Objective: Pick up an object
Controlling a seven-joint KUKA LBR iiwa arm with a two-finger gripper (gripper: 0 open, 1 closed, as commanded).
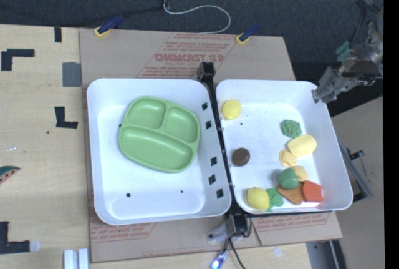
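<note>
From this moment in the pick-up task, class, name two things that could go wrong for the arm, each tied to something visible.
1. The toy foods crowd the right bin's near corner: the orange piece, green piece and yellow piece lie touching, so a grasp there may catch two or nudge neighbours away.
2. The gripper sits at the right bin's far right rim; descending from there could strike the wall rather than reach an object.

Green divided plate (pixel 159 133) in left bin (pixel 100 155); white cable (pixel 187 9) on dark floor.
</note>
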